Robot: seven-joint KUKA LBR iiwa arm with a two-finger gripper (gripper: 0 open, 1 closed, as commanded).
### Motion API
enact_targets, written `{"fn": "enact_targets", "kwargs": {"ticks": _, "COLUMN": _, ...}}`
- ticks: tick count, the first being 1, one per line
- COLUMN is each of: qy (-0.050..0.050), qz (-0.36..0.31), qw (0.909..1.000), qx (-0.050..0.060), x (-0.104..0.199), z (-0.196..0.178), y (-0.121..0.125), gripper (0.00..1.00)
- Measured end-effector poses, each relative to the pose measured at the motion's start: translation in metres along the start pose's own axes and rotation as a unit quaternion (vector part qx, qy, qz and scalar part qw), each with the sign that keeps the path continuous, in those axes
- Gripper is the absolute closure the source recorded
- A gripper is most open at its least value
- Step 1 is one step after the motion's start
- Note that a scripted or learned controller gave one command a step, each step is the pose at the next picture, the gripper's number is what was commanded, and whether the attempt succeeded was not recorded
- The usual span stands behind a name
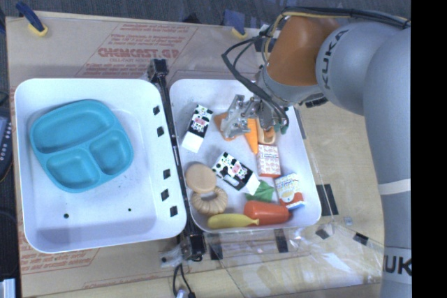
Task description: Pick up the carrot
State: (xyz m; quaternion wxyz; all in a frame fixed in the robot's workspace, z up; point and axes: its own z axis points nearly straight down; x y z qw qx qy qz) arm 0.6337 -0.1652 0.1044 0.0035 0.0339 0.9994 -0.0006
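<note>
Camera view, end effector (241,123) low in right bin (307,171), touching carrot (251,139), finger state unclear

Two white bins, mostly play food

Left bin (28,220) just has a blue divided plate (79,143) lying in it. Right bin (312,200) is crowded: two cow-print cartons (200,122) (232,170), a cookie (200,178) touching a bagel (209,201), a banana (233,220) along the front next to a red pepper (267,211), plus a yogurt cup (288,188).

Glossy plastic bins (42,234), matt cardboard (133,45)
</note>
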Motion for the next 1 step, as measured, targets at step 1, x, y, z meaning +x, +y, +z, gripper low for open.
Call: {"fn": "enact_targets", "kwargs": {"ticks": 1, "qy": -0.001, "qz": 0.086, "qw": 0.9963, "qx": 0.000, "x": -0.0160, "z": -0.0695, "y": 0.0086, "gripper": 1.00}}
